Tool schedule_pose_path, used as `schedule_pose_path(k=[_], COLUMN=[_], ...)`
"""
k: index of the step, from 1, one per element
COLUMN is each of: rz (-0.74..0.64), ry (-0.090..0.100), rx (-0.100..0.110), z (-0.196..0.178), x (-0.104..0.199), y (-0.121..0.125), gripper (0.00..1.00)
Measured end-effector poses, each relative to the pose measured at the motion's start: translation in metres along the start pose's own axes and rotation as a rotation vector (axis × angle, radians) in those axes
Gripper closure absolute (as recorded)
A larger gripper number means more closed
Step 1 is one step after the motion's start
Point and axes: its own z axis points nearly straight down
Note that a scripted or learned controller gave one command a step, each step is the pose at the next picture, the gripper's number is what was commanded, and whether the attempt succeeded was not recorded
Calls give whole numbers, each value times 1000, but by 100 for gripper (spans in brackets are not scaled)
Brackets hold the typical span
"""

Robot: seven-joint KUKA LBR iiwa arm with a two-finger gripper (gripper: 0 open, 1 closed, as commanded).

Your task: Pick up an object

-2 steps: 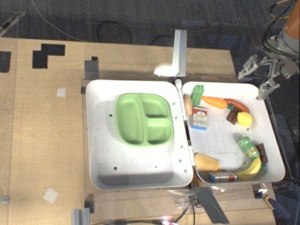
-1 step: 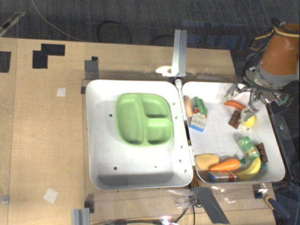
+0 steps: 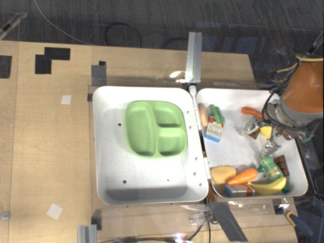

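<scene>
My target objects lie scattered in the right bin [image 3: 304, 184]: a carrot [image 3: 243, 176] and banana [image 3: 268, 186] along its near edge, a small printed carton [image 3: 214, 131] by the left wall, a red piece [image 3: 250, 112] farther back

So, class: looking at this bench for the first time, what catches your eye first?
The green tray in the left bin stands out most. Next, the arm's orange band over the right bin. Then the toy food at that bin's near edge: carrot and banana.
</scene>
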Motion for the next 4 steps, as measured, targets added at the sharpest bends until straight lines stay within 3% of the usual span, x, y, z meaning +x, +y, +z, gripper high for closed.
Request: schedule_pose_path(k=[1, 2, 3, 4], rz=[-104, -132, -269, -321], ry=[-1, -4, -5, -4], rx=[3, 3, 5, 2], z=[-2, -2, -4, -2], x=[52, 6, 27, -32], y=[36, 64, 125, 84], gripper=[0, 0, 0, 0])
